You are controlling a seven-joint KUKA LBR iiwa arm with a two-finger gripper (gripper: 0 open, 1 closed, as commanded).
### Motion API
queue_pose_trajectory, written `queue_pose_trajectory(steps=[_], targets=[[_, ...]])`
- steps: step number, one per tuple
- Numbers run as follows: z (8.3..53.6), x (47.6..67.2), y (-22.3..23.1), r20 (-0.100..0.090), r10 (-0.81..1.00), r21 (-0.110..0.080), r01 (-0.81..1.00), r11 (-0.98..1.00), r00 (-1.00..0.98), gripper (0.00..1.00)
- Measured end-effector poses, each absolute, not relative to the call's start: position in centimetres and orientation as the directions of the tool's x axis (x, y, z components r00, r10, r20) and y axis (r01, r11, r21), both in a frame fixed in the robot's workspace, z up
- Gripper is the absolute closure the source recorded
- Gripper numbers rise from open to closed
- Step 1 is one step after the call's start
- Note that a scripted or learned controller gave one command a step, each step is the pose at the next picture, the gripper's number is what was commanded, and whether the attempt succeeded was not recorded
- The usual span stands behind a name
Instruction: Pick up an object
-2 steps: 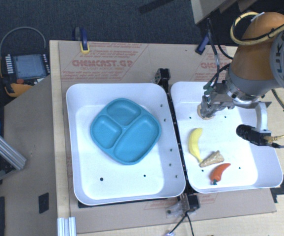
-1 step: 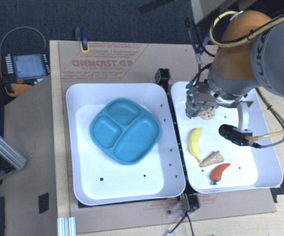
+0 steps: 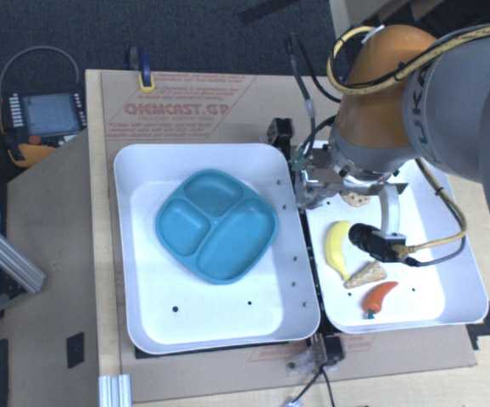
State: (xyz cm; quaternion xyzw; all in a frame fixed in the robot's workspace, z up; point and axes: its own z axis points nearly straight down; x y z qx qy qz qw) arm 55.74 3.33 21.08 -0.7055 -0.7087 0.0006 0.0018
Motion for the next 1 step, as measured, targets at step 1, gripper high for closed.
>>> queue_pose_trajectory(steps=[1], targets=[[20.68,55.04,8.91,0.002,1.0,-0.004,1.0,0.006,-0.006,1.0]])
